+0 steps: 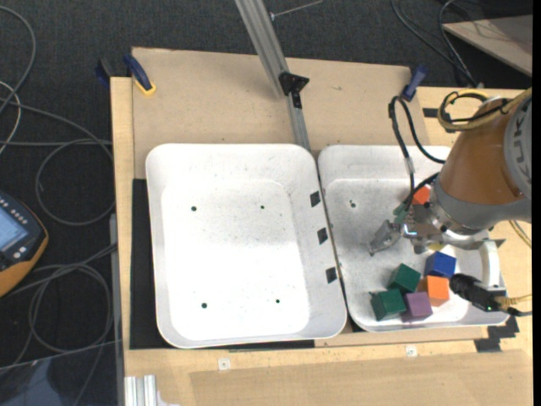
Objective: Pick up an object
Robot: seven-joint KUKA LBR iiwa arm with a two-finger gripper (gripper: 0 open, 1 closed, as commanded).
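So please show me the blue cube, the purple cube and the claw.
blue cube (441,265), camera view, on its top face.
purple cube (418,305), camera view, on its top face.
claw (382,239), camera view, midway between its fingertips.

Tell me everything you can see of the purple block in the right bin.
The purple block is a small, matte cube with a flat top, lying in the right bin near its front edge. It sits in a tight cluster: a dark green block beside it on the view's left, another green block behind, and an orange block against its far right corner. The gripper hangs apart from it, farther back.
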